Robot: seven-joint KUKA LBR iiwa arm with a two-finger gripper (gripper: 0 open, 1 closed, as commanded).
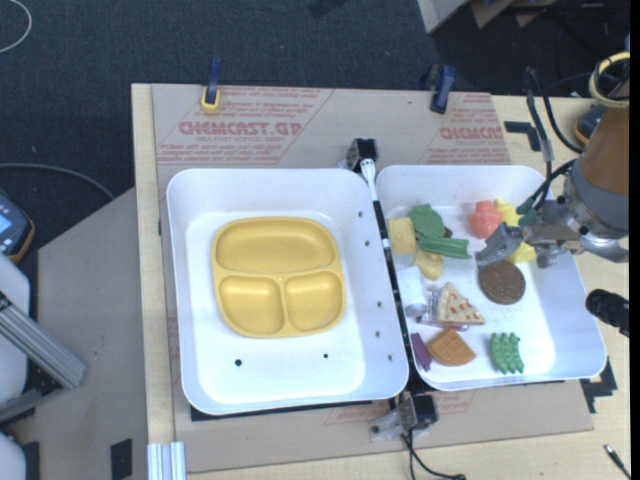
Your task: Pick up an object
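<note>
My gripper (522,250) hangs over the right bin (570,308), its two grey fingers (497,246) spread apart with nothing between them. Just below it lies a brown round cookie (502,283). A red toy (485,218) and a small yellow piece (507,212) sit just up and left of the gripper. Further left are a green vegetable (436,232) and a yellow block (402,236). A pizza slice (459,308), an orange waffle (452,349) and a green ridged piece (506,353) lie toward the bin's near side.
The left bin (190,268) holds a yellow divided plate (277,274). A black divider strip (385,258) runs between the bins. The arm's orange band (612,148) stands at the right edge. A small purple piece (421,352) lies beside the waffle.
</note>
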